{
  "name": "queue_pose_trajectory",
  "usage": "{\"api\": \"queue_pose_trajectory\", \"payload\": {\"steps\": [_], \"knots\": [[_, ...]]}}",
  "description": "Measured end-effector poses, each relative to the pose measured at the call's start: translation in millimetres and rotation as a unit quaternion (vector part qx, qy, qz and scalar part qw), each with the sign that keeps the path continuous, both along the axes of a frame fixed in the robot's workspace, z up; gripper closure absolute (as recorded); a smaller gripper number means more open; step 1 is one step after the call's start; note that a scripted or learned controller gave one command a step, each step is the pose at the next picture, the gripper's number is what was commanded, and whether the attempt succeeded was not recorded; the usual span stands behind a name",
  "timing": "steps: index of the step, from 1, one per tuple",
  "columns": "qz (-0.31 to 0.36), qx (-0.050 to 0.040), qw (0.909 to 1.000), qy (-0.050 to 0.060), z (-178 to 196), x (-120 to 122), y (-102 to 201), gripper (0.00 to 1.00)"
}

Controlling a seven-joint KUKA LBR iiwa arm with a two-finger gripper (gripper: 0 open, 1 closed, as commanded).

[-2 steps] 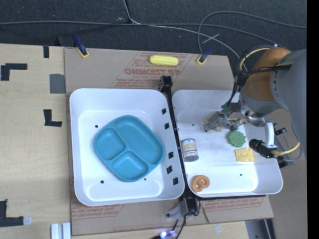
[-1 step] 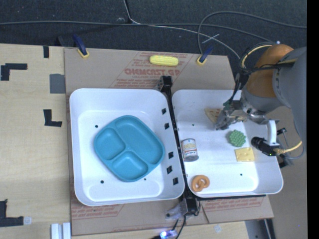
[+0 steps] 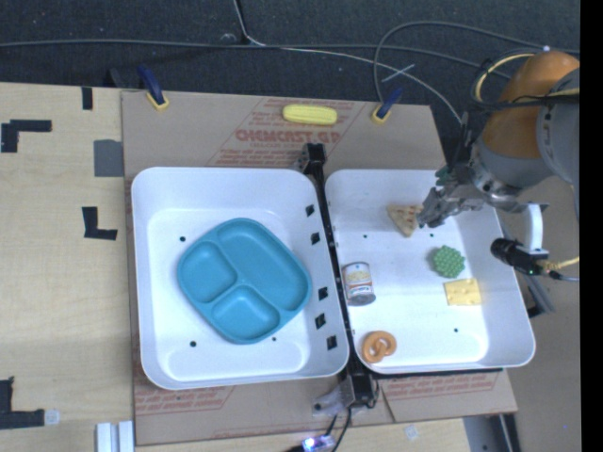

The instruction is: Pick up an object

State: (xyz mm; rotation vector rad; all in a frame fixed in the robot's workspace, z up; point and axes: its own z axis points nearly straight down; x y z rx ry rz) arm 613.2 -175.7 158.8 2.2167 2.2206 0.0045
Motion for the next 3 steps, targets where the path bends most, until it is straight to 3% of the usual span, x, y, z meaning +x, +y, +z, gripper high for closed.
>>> {"api": "queue_pose_trajectory", "payload": {"steps": [2, 3], "knots": [[0.0, -0.0003, 1.0, 0.0, 112, 5, 8, 1.0], [0.001, 0.0007, 1.0, 0.004, 96, 0, 57, 1.0]]}}
